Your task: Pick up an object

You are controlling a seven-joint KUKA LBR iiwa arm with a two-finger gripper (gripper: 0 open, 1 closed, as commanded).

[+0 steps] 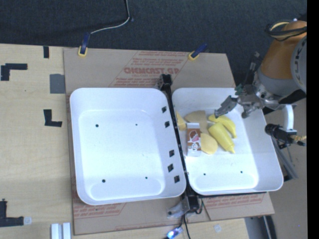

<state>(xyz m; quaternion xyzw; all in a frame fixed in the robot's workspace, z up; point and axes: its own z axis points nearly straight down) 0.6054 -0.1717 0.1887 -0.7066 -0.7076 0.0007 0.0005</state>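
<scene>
With the fingers (236, 106) spread open and holding nothing, the banana bunch (223, 131) just below them is judged light, smooth, best taken across one curved fruit.

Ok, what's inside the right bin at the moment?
The right bin holds yellow bananas, pale yellow pieces, and a small printed packet. The gripper hangs over the bananas, covering whatever lies directly beneath it.
</scene>
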